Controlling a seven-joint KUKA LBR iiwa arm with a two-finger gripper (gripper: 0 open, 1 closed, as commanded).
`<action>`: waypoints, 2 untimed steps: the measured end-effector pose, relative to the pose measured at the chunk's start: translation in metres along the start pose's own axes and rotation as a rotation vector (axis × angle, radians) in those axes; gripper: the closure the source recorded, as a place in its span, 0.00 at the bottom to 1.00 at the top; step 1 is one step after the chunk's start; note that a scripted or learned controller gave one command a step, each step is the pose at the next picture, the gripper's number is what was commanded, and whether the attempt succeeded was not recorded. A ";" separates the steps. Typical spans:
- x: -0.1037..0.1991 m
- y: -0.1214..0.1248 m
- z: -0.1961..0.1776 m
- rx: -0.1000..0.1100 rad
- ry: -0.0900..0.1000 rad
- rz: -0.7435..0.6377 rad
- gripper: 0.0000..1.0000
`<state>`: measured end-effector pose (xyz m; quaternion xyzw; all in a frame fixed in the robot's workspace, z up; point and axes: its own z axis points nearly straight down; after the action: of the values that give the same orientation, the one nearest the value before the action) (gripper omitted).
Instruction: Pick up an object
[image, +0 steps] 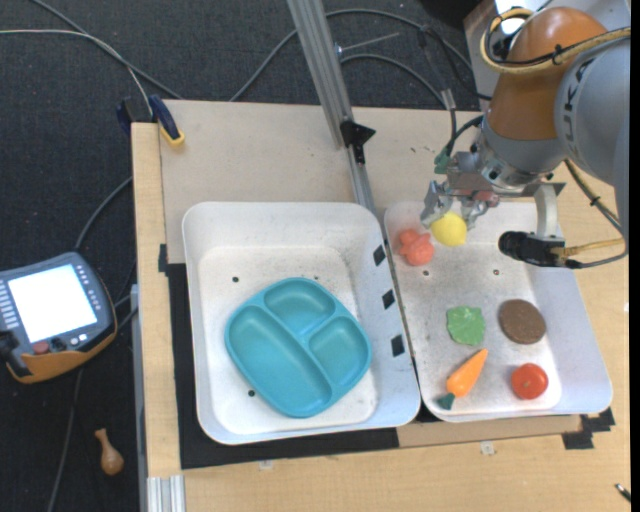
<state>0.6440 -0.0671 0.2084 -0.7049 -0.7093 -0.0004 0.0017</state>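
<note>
My gripper (452, 214) hangs over the far left part of the right bin (560, 290), below the grey and orange arm. A small yellow round fruit (450, 230) sits between its two fingers, and the jaws are closed on it. Just to its left a pink-orange round fruit (415, 246) lies near the bin's left wall. Nearer the front of the same bin lie a green leafy piece (465, 325), a brown round disc (521, 322), an orange carrot (465, 373) and a red tomato (529, 381).
The left bin (215, 240) holds a blue divided plate (297, 345). A black part with a cable (535, 248) juts over the right bin's far right side. A metal post (330, 80) rises behind the bins. A teach pendant (50, 315) lies at the far left.
</note>
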 end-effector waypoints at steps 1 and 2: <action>0.047 -0.003 -0.011 -0.003 0.000 0.000 1.00; 0.104 0.000 -0.003 -0.001 -0.001 0.000 1.00</action>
<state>0.6436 0.0365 0.2116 -0.7048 -0.7094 -0.0004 0.0012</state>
